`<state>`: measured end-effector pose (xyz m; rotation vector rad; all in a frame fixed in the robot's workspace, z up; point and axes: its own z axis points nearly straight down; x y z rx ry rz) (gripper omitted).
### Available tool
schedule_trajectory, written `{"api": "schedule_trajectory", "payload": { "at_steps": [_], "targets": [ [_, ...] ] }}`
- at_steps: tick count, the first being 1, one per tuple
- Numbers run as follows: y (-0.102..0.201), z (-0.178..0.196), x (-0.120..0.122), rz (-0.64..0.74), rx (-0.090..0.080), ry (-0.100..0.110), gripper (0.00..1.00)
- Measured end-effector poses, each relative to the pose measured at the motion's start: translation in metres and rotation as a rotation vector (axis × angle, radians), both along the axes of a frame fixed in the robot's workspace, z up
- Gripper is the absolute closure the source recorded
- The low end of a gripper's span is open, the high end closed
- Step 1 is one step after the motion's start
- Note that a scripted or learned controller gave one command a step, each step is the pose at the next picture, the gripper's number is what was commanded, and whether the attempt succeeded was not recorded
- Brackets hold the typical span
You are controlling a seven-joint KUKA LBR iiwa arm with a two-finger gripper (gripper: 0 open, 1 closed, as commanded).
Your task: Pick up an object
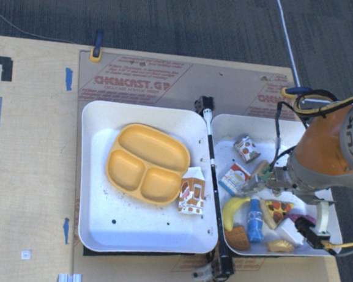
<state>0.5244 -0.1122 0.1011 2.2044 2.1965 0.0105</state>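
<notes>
- Claw (262, 181) of the grey arm with the orange band (324, 150) sits low in the right shallow white bin (223, 128), near the bin's middle; whether it is spread or pressed together I cannot tell, and nothing shows pinched in it.
- Just at 9 o'clock of the claw lies a small white carton with red and blue print (234, 178), tilted, its long axis running from 7 to 1 o'clock.
- At 1 o'clock of that carton, toward the bin's far side, rests a small red-and-white carton (246, 148).
- A yellow banana (234, 210) lies at 7 o'clock of the claw, curved, long axis roughly 12 to 6 o'clock.
- Just beside it at 3 o'clock is a blue plastic bottle (255, 220), long axis also 12 to 6 o'clock, cap end toward 12.
- A pizza-slice toy (276, 211), tan with red spots, lies at 3 o'clock of the bottle.
- A brown round piece (238, 236) sits at 6 o'clock of the banana, near the bin's front wall.
- The left shallow white bin (93, 179) holds a yellow three-compartment plastic plate (147, 162), and a brown-and-white printed carton (192, 196) at the plate's 4 o'clock edge.
- Both bins rest on the tan desk (26, 173).
</notes>
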Motion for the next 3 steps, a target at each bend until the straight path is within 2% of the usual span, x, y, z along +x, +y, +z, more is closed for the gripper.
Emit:
{"api": "schedule_trajectory", "payload": {
  "at_steps": [1, 2, 3],
  "targets": [
    [0.013, -0.011, -0.031, 0.004, 0.008, 0.003, 0.0],
    [0.008, 0.0, -0.03, -0.001, -0.001, -0.004, 1.0],
    [0.069, 0.084, -0.044, 0.005, 0.017, 0.024, 1.0]
  ]
}}
